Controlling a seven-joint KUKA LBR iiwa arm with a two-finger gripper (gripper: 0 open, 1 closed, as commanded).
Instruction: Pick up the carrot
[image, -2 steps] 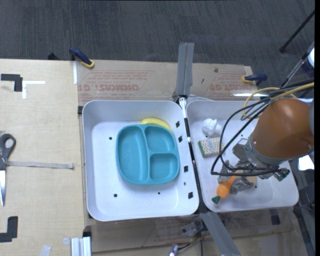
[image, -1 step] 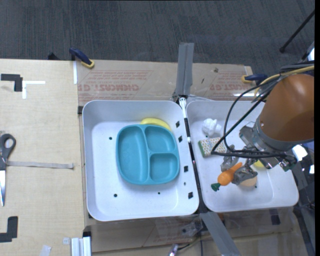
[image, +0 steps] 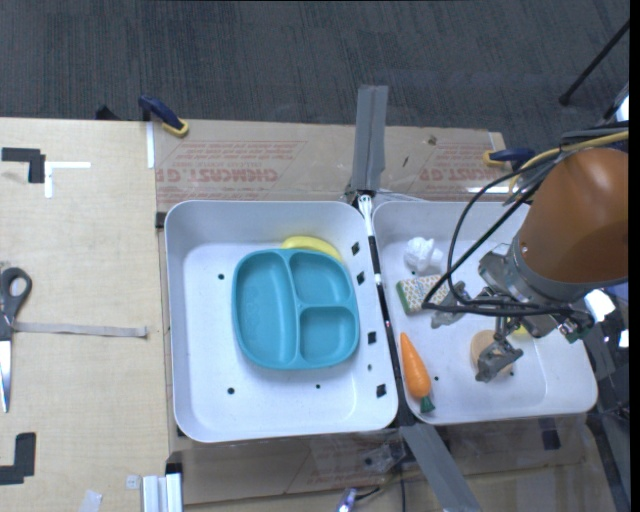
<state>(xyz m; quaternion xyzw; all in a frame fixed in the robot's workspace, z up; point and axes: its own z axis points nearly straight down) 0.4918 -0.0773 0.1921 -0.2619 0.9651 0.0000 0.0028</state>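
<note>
The carrot (image: 415, 368), orange with a green stub at its near end, lies in the right bin (image: 560, 395) along its left wall, near the front corner. My gripper (image: 497, 358) hangs low in the same bin, to the right of the carrot and apart from it. It sits over a tan rounded object (image: 486, 347) and partly hides it. The arm's orange band (image: 585, 215) looms above the bin's right side.
A white crumpled item (image: 423, 255) and a green patterned piece (image: 416, 293) lie at the back left of the right bin. The left bin (image: 200, 400) holds a blue divided plate (image: 296, 308) with a yellow thing (image: 312, 243) behind it. Scissors (image: 12, 300) lie on the bench far left.
</note>
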